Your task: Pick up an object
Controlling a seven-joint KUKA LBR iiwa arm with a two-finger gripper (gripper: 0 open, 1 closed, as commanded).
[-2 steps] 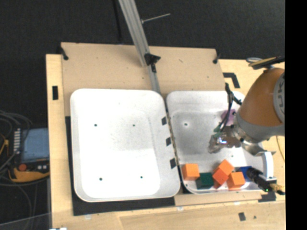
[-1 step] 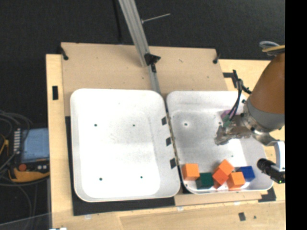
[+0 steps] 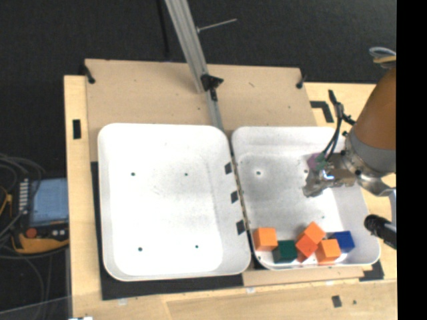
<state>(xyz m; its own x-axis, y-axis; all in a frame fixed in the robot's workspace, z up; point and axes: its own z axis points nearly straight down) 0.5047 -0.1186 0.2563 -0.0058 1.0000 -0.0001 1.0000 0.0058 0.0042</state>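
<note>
My gripper (image 3: 317,181) hangs over the middle of the right bin (image 3: 280,152), reaching in from the right. A small purple object (image 3: 312,160) shows right at its upper left side; whether it is held is unclear. Along the bin's front edge lie an orange block (image 3: 266,237), a dark green block (image 3: 287,251), two more orange blocks (image 3: 310,237) (image 3: 327,250) and a blue block (image 3: 343,240). These blocks sit well in front of the gripper, apart from it.
The left bin (image 3: 167,199) sits beside the right one, with black clips (image 3: 235,195) along the shared edge. A slanted metal rail (image 3: 190,39) rises behind the bins. Cables and a blue device (image 3: 47,202) lie off the bench's left side.
</note>
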